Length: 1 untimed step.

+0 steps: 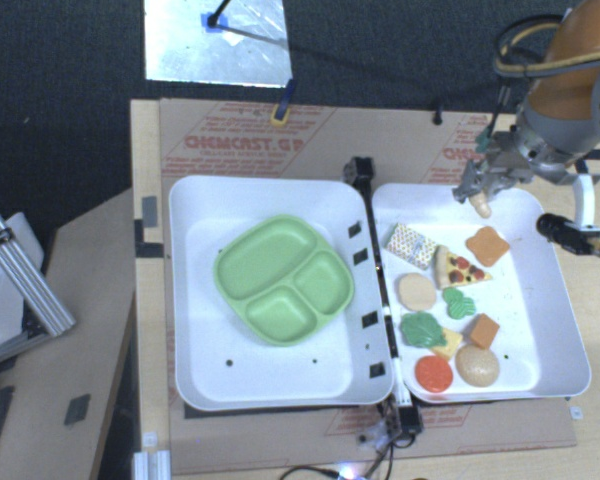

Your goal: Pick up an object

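Camera view: claw (477, 190) hovers over right bin's (565, 313) far rim, something pale at its tips; grip state unclear

I count two white bins (190, 298), one green divided plate (283, 279), and about ten toy food pieces (450, 298) lying in the right-hand bin, plus one small piece in my claw (477, 200).

Two bins are set side by side on the surface (100, 258). A divided plate (283, 280) lies in the left bin (205, 368). Toy foods are clustered in the right bin (550, 328): a pizza slice (458, 267) centrally, a tomato (433, 373) at six o'clock.
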Motion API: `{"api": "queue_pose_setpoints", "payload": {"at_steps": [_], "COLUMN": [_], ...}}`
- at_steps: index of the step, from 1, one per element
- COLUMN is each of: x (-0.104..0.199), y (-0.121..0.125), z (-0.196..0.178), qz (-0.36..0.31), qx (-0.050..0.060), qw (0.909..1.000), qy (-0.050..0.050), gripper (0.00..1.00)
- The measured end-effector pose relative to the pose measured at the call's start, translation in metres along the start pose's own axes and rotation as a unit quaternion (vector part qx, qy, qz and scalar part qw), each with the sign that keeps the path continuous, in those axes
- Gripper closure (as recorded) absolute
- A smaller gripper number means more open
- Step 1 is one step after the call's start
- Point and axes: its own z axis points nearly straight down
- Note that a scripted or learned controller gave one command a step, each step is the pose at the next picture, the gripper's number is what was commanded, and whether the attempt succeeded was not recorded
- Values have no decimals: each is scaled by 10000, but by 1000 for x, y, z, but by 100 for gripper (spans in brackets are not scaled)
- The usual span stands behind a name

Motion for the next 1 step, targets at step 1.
{"api": "queue_pose_setpoints", "payload": {"at_steps": [1], "x": [18], "y": [-44], "z": [-9], "qz": [21], "qx": [24], "qw": [10000], "qy": [2], "gripper": [100]}}
